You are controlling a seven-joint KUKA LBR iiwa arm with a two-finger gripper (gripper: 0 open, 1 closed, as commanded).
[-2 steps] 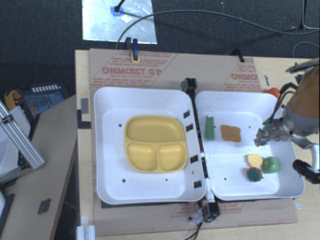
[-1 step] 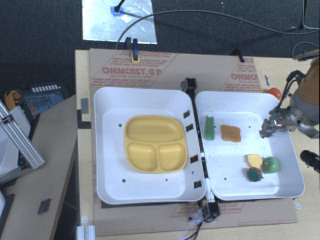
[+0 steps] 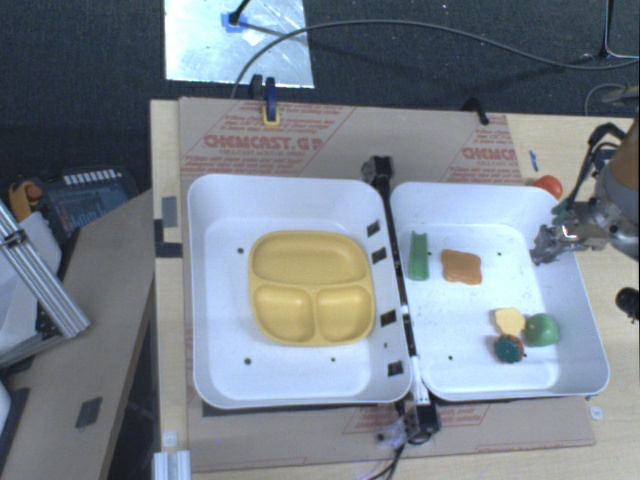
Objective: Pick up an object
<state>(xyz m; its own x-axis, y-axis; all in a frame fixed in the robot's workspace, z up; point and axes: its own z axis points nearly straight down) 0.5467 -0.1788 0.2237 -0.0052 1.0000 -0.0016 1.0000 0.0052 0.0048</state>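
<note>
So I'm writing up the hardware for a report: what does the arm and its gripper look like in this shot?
At the camera view's right edge, the arm shows grey, rounded housing with dark cables looping along its upper side. The gripper is a compact dark-grey metal assembly with a small bright highlight on its body. It is too small and blurred to make out markings or finger detail.

yellow divided tray (image 3: 305, 286) — left bin (image 3: 215, 268) | foil sheet (image 3: 235, 28) — beyond tabletop (image 3: 340, 128) | blue-yellow clamp (image 3: 270, 101)
</note>
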